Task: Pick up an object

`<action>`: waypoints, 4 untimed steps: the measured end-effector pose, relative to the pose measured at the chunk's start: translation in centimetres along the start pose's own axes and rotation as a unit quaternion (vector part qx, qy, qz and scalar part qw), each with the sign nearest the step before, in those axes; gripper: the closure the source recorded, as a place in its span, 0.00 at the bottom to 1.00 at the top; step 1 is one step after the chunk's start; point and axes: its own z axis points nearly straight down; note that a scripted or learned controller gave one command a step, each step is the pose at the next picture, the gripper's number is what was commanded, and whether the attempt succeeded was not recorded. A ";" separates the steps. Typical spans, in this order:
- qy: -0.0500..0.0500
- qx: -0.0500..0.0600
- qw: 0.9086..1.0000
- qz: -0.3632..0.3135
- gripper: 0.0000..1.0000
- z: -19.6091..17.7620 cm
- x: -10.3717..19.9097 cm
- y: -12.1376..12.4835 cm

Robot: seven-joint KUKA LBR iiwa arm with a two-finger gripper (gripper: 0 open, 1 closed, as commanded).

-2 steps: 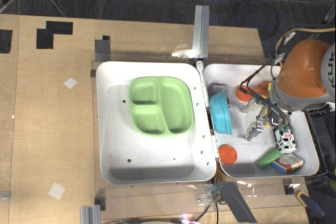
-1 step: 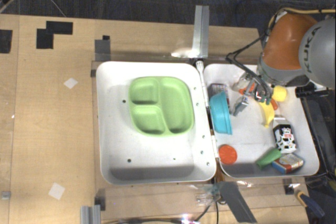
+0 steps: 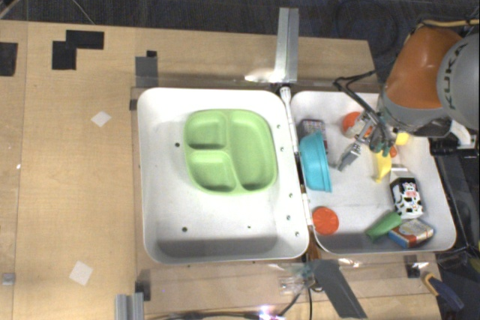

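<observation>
While toys crowd its rim, the right bin (image 3: 442, 232) centre lies bare.

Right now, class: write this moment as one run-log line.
arm: over right bin | gripper: low among items, nothing seen held | nearby: yellow piece, blue dish | left bin: green tray

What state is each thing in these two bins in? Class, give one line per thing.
Green divided tray: flat, right way up, left bin.
Blue dish: on edge against the right bin's left wall.
Orange disc: lying flat.
Yellow piece: lying down.
Cow-print box: lying down.
Green piece: lying at a slant.
End effector: low over the right bin, fingers unclear.
</observation>
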 end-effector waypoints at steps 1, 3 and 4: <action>-0.001 0.000 0.999 -0.043 0.00 0.0 -0.1 2.6; -0.002 0.000 0.998 0.063 0.00 -0.4 11.2 -1.7; -0.003 -0.001 0.997 0.077 0.00 -0.3 8.8 1.5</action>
